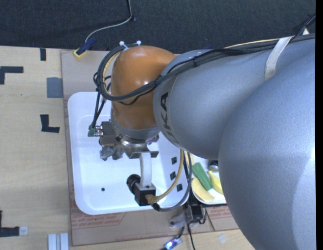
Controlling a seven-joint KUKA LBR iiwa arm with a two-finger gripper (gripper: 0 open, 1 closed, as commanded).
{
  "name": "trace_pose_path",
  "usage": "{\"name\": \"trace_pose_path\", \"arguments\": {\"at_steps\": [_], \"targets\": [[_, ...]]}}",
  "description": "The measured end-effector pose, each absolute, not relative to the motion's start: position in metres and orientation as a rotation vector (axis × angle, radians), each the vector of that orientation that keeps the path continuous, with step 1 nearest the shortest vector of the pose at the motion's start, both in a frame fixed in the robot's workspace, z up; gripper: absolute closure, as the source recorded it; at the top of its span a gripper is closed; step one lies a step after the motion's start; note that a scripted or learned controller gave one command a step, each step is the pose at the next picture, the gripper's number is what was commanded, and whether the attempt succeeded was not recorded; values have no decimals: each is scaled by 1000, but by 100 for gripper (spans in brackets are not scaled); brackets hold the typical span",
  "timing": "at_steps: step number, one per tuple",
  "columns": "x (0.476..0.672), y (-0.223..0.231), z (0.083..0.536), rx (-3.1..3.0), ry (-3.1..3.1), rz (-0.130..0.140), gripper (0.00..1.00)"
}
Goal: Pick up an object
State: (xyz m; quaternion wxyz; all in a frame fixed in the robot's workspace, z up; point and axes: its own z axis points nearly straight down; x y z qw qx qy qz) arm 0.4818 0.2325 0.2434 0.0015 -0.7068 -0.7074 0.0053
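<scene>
Green stick [201, 177], slanting beside a yellow piece [213, 185], lies in the view's right-hand bin [206, 202]. Our end effector [120, 149] hangs over the left bin [81, 139], so we must shift rightward; we cannot tell whether it is open or closed.

- Arm [245, 119]: grey, reaches in from the right, large in the foreground.
- Orange band [133, 85]: sits above the wrist, with dark cables [101, 85] looped across it.
- Tool [113, 149]: mounted below the wrist, directed downward, seen from above.
</scene>
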Motion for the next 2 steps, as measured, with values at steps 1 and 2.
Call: {"name": "trace_pose_path", "arguments": {"at_steps": [1,2], "targets": [[538,233,286,-2222,-2224,-5,100],[482,234,346,-2214,-2227,-4,100]]}}
